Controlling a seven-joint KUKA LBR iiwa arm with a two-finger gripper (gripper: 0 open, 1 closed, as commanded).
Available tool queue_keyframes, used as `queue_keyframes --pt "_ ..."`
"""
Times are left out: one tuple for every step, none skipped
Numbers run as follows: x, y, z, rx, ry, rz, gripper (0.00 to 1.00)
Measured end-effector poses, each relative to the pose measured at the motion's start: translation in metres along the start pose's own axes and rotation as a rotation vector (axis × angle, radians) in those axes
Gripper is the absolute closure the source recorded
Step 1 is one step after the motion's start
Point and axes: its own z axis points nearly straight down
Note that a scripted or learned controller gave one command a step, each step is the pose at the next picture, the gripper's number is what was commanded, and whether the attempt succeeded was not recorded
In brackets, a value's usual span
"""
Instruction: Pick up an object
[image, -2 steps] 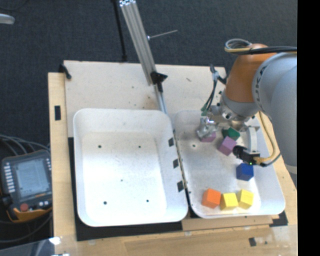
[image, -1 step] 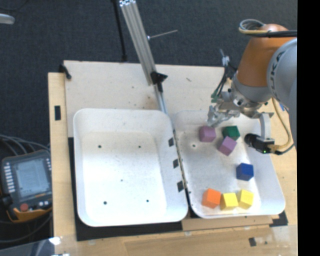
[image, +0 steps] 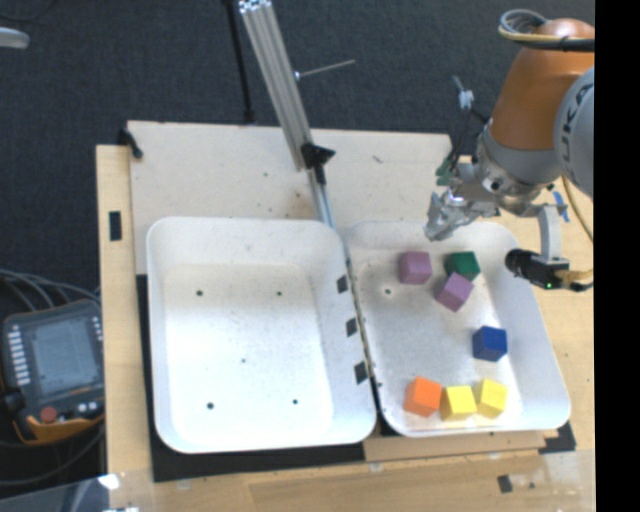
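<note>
The right bin (image: 540, 345) holds seven blocks: two purple blocks (image: 415, 267) (image: 454, 291), a green block (image: 463, 265), a blue block (image: 490, 343) and — along the near wall — an orange block (image: 423, 396) beside two yellow blocks (image: 460, 402) (image: 493, 397). The left bin (image: 165, 330) adjoins it on the tabletop (image: 210, 165). The end effector (image: 441, 226) hovers above the right bin's far rim; whether it is open or closed cannot be determined.
</note>
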Motion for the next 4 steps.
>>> queue_keyframes --pt "0.051 -0.011 0.01 0.007 0.001 -0.002 1.0" --pt "0.095 -0.029 0.005 0.007 0.002 -0.003 1.0" --pt "0.14 -0.055 0.023 0.009 0.002 -0.003 1.0" --pt "0.178 -0.072 0.028 0.008 0.002 -0.003 1.0"
